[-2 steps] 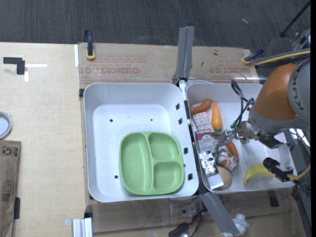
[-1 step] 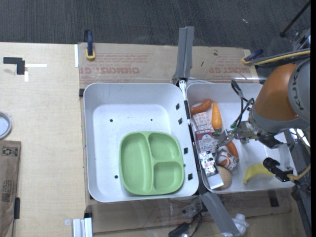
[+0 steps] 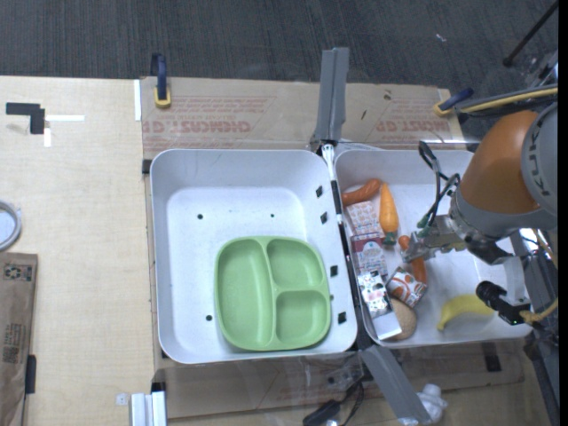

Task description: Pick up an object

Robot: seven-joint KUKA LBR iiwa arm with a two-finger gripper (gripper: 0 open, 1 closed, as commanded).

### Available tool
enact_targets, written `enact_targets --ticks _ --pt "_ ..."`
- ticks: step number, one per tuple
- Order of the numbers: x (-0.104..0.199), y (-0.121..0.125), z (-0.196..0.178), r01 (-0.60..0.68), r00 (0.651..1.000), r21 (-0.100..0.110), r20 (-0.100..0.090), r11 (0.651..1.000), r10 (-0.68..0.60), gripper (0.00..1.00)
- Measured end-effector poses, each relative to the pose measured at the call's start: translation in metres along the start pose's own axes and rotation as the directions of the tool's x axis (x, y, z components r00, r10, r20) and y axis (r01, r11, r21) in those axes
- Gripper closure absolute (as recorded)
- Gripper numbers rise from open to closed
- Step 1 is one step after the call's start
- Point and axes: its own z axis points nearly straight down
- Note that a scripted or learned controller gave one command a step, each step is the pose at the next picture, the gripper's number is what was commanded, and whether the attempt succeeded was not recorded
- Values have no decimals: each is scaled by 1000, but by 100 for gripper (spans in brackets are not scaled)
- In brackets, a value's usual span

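My gripper point(image 3: 417, 248) hangs low in the right bin point(image 3: 444, 169), near its middle. Just under and beside it lie a small orange piece point(image 3: 405, 241) and a red-and-white can point(image 3: 406, 287). Two carrots point(image 3: 388, 207) sit at the bin's far left, next to a red-and-white packet point(image 3: 367, 257). A long box point(image 3: 378, 300) and a brown roundish item point(image 3: 406, 323) rest at the near left corner. A yellow banana point(image 3: 465, 310) lies near the front, to the right of the gripper. Nothing can be made out in the gripper's grasp.
The left bin point(image 3: 177, 238) holds a green divided plate point(image 3: 272, 293). A grey divider post point(image 3: 333, 96) rises between the bins at the back. The arm's orange band point(image 3: 501, 171) looms over the right bin's right side. Clamps and cables sit along the bench's edges.
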Motion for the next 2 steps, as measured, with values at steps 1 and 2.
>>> enact_targets --ticks 1,2 --pt "-38 12 9 -99 995 -2 1 995 99 100" --pt "21 31 -109 -187 982 -1 1 982 187 100"
